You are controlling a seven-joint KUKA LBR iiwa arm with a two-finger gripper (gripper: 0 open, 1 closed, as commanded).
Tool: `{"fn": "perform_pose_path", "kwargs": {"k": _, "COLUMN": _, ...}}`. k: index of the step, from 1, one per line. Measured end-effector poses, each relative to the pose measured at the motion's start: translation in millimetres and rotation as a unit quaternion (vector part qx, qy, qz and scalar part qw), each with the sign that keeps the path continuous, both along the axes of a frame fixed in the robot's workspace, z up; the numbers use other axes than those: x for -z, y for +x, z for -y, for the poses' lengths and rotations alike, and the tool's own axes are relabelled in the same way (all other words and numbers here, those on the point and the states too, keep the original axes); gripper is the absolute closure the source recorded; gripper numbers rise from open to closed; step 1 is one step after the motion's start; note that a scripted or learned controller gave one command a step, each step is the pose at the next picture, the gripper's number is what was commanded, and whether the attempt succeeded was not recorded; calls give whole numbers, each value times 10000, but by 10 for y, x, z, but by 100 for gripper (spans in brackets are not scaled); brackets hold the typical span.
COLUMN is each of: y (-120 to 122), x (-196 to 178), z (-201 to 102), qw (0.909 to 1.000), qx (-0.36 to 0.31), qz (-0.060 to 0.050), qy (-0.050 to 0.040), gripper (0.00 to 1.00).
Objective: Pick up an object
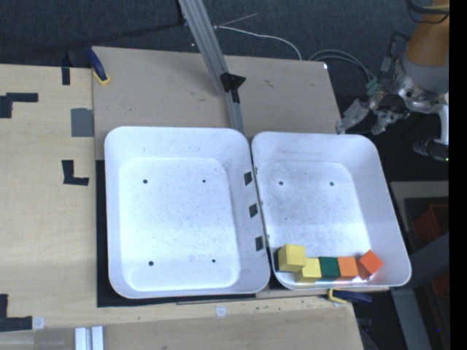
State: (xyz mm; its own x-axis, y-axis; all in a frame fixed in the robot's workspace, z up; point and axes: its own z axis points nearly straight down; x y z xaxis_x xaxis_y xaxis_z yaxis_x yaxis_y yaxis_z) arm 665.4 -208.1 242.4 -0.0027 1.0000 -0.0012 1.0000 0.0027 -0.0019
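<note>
Five small blocks lie in a row along the near wall of the right bin [379, 195]: two yellow blocks [292, 257] [311, 270] (the first sits slightly higher), a green block [330, 267], an orange block [347, 267], and a red-orange block [371, 262], tilted in the corner.

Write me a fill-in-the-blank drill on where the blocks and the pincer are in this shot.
1. All the blocks lie in the ____ bin as the camera sees it.
2. They are lined up along that bin's ____ wall.
3. The green block sits between a yellow block and an ____ one.
4. The pincer hangs outside the bins, beyond the right bin's ____ corner.

Missing words: right; near; orange; far right
</note>
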Motion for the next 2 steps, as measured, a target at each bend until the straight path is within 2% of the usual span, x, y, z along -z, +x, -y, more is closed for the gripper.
{"fn": "perform_pose_path", "kwargs": {"k": 1, "y": -113, "x": 943, "z": -806, "qw": 10000, "qx": -19, "qz": -39, "qy": 27, "gripper": 0}}
{"fn": "perform_pose_path", "kwargs": {"k": 2, "y": -413, "x": 134, "z": -1319, "qw": 10000, "qx": -20, "qz": 37, "qy": 15, "gripper": 0}}
